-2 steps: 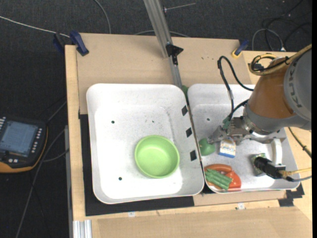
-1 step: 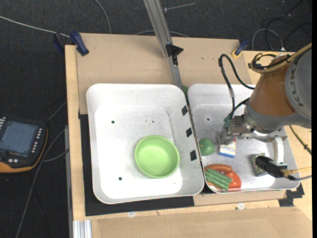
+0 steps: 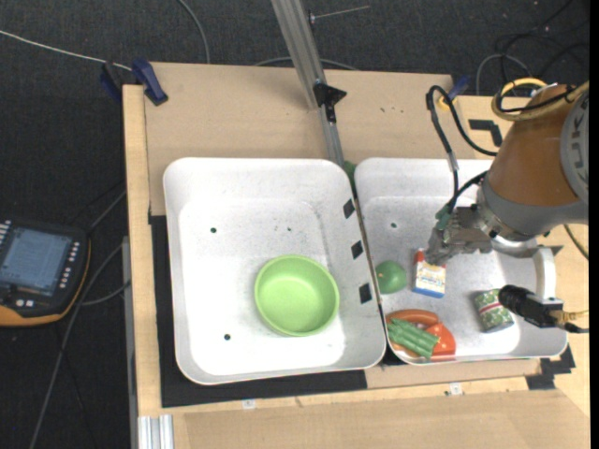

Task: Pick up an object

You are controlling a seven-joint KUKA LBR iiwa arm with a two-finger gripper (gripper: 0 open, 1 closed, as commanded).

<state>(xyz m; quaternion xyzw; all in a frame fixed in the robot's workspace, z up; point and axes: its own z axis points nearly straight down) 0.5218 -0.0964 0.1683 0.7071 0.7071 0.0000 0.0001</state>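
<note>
Hovering over the small carton [image 3: 430,277], right of frame centre.
It is lying just below-left of my jaws [image 3: 447,241]; I cannot tell their state.

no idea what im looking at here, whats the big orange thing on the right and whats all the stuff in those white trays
It is a robot arm, photographed by one camera fixed above the bench, looking down at a slant. At its tip is a two-finger gripper, low over a small white carton in the right tray. That tray also holds a small green ball, a plate of toy vegetables and a small green packet. The left tray holds a green bowl. I cannot tell whether the gripper holds anything. The device at far left looks like the arm's handheld controller.
</note>
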